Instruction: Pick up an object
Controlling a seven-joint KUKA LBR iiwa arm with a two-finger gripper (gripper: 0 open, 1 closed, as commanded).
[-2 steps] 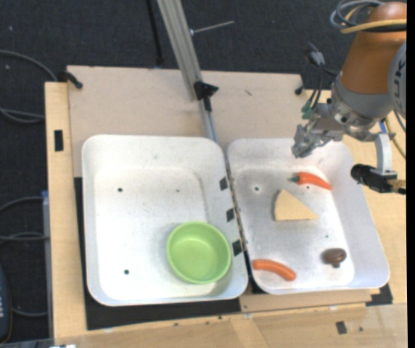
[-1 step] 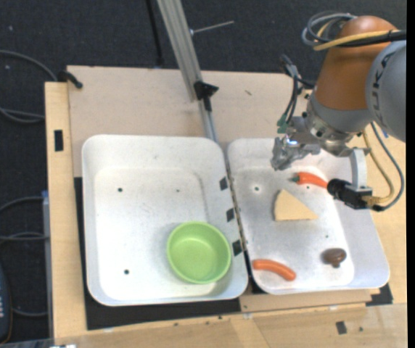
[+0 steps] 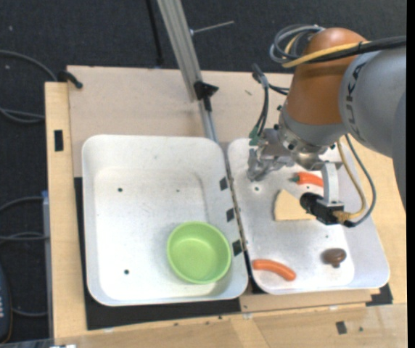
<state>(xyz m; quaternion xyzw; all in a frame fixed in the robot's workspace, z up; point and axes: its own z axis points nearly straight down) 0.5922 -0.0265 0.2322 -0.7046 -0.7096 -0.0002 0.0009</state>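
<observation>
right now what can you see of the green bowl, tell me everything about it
The green bowl is a round, light lime-green dish, smooth and plain, plastic by the look of it. It stands upright with its open mouth facing up, and nothing shows inside it. It sits on the floor of the left bin, in the near right corner, close to the wall beside the right bin. Nothing but the bin floor touches it; the end effector is over the right bin, away from it.
</observation>
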